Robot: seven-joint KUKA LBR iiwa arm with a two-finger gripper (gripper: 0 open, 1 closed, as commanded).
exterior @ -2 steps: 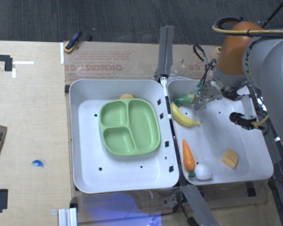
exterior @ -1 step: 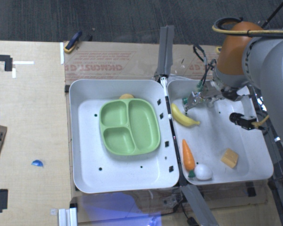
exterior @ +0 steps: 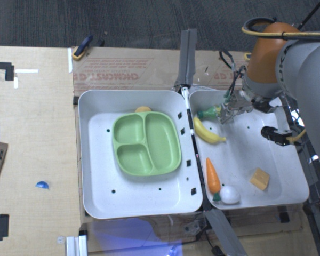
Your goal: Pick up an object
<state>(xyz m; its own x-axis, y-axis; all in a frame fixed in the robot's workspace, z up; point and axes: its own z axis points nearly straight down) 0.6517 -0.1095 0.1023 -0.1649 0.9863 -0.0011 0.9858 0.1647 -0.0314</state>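
Note:
My gripper (exterior: 227, 113) hangs low over the far left part of the right bin (exterior: 288, 196). It sits right beside a small green object (exterior: 207, 112), close enough that I cannot tell whether they touch. A yellow banana (exterior: 207, 132) lies just in front of it, near the bin's left wall. Further forward lie an orange carrot (exterior: 213, 176), a white egg-like ball (exterior: 230, 194) and a tan block (exterior: 260, 179).
The left bin (exterior: 96, 196) holds a green divided plate (exterior: 147, 143), with a small orange thing (exterior: 143, 109) peeking out behind it. A metal divider post (exterior: 187, 57) rises between the bins at the back. A black cable fitting (exterior: 277, 136) hangs off the arm over the right bin.

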